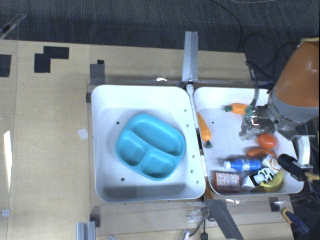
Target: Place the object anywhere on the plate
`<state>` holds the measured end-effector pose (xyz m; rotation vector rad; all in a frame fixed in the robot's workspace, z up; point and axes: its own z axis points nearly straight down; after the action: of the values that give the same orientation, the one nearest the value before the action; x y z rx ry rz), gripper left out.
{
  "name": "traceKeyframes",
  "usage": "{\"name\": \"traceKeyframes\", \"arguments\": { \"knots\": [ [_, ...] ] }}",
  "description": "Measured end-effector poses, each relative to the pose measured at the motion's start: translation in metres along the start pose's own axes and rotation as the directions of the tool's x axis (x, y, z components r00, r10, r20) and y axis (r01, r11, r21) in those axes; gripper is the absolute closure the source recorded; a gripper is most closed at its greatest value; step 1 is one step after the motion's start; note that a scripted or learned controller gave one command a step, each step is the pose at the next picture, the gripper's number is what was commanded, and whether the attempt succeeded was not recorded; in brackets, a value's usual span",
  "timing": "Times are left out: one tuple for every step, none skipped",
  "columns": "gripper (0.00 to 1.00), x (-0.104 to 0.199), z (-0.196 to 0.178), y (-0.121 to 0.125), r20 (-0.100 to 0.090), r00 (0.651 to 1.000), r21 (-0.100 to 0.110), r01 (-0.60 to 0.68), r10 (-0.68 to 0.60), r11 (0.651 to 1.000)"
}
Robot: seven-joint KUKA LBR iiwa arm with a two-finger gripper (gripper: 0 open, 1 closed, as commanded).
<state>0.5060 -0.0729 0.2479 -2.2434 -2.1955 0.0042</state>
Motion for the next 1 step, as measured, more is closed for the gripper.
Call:
{"name": "traceKeyframes", "arguments": {
  "knots": [
    [1.0, 0.0812, 0.0484, 0.0182, -0.001, 0.962, 0.0, 0.273, -0.273, 0.962]
  ]
}}
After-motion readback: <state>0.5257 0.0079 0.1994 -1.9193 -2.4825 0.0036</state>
